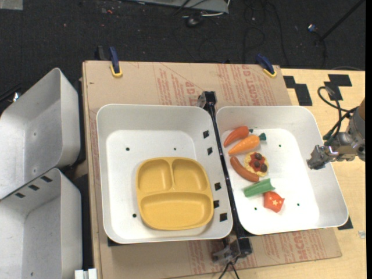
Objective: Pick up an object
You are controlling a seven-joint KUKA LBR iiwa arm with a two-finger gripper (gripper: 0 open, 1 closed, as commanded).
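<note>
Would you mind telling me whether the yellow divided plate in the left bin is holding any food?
Empty. The yellow divided plate shows bare compartments; the toy food lies in the right bin instead.

Dark speckled floor (52, 28), trailing cables (256, 36)

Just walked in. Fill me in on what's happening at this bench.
A robot arm is set to pick something from the bins. Its gripper sits at the right rim of the right bin, nothing visibly held. That bin holds toy food: a red chili, a carrot, a sausage, a pizza slice, a green vegetable and a strawberry. The left bin holds a yellow divided plate.
</note>
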